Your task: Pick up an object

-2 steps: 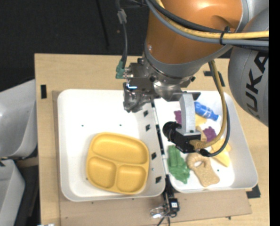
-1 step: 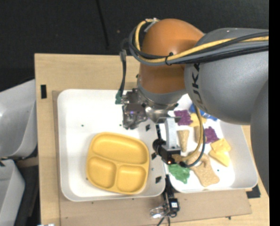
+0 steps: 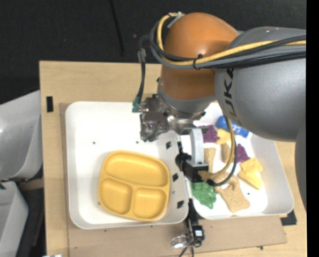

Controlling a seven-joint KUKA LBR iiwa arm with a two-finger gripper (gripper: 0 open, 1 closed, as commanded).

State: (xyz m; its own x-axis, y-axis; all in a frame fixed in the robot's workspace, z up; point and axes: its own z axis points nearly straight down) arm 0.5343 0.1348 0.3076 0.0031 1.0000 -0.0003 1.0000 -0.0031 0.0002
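Yellow compartment plate [image 3: 132, 185], three sections, lies flat in the left bin [image 3: 73, 159], in the near half, closer to the bin's right wall than its left. Rest of that bin's floor is bare white with a few small dark specks. Nothing touches the plate.

Gripper [image 3: 150, 126] hangs over the far right part of the left bin, beyond the plate's far edge and apart from it. Metal body with a green-tipped cable on its left side. Cannot tell if it is released or clenched; the view is too dark and cluttered there. No object seen in it.

Arm [image 3: 256, 84] comes in from the right, with the orange band [image 3: 194, 52] above the wrist and yellow and black cables across it. It covers the far half of the right bin.

Right bin [image 3: 280, 197] holds a cluster of toy food pieces, bunched together in the left and middle part:
- green leafy piece [image 3: 205, 193] at the near left corner, just beside the dividing wall
- tan bread slice [image 3: 235, 198] touching the green piece's right side, near the front edge
- pale cracker-like piece [image 3: 209, 155] farther back
- purple piece [image 3: 210, 134] near the wrist, second purple piece [image 3: 240, 154] to its right
- blue piece [image 3: 224, 123] at the far side, partly under the arm
- yellow wedge [image 3: 251, 173] rightmost, beside the second purple piece

A black cable [image 3: 231, 167] loops over the cluster.

Both bins sit on the wooden bench [image 3: 52, 79].
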